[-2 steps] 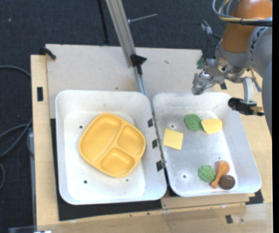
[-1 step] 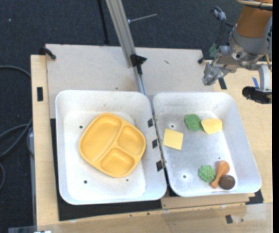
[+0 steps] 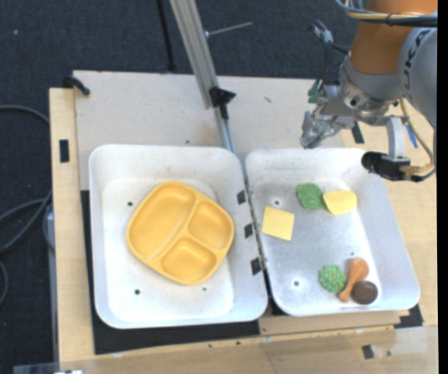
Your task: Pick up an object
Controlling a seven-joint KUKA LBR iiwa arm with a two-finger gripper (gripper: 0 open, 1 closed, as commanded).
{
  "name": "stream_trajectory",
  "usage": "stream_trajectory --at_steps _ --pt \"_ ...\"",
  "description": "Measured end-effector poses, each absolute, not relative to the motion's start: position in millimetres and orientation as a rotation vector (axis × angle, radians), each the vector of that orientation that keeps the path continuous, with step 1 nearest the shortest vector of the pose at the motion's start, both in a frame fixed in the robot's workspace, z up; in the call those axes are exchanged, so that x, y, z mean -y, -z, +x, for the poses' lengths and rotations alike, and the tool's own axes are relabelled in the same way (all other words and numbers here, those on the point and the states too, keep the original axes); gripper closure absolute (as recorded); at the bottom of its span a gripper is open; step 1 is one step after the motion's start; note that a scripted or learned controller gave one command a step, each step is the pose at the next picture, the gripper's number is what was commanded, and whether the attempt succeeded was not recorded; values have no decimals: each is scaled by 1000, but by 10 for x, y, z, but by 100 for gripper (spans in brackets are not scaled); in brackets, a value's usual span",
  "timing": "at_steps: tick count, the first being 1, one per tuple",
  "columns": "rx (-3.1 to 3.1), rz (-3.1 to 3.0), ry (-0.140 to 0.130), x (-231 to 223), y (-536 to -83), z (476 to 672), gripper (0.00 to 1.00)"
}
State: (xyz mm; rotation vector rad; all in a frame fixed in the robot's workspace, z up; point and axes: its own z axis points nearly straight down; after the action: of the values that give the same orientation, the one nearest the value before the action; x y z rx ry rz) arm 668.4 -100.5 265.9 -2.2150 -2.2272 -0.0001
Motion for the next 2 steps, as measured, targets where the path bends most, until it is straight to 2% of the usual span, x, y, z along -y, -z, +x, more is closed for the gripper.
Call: stream_trajectory --at_steps 1,2 --pt "2226 -2214 -1 521 -2535 6408 100" --pt "2228 -2214 2 66 -2597 6244 100"
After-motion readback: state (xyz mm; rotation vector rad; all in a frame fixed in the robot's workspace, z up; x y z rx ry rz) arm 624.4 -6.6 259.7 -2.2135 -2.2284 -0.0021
